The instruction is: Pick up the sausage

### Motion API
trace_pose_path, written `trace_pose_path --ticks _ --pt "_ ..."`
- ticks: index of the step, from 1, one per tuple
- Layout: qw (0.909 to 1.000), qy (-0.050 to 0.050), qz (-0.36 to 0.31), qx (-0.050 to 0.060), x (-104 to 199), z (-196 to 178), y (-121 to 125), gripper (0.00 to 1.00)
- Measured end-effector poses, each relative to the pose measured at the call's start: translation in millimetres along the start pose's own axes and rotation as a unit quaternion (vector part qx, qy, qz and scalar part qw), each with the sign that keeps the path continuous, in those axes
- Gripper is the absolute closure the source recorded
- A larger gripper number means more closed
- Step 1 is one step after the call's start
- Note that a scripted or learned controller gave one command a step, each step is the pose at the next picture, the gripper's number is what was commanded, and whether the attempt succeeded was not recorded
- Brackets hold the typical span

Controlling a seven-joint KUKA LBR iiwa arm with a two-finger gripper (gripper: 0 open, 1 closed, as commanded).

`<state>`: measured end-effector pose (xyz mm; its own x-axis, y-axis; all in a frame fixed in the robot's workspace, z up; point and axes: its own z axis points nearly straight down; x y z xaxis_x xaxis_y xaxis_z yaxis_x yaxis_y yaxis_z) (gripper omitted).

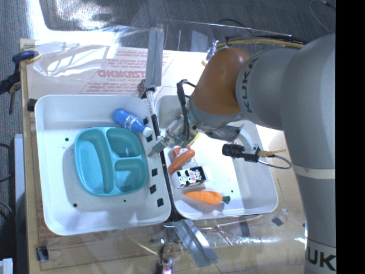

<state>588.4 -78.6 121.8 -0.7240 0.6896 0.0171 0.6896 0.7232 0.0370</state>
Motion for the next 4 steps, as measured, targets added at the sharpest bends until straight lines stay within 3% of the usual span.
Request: trace_pose_path --ticks 4 --pt "0.9991 -0.002 -0.041 -0.002 -0.2 0.2 1.9 0.00"
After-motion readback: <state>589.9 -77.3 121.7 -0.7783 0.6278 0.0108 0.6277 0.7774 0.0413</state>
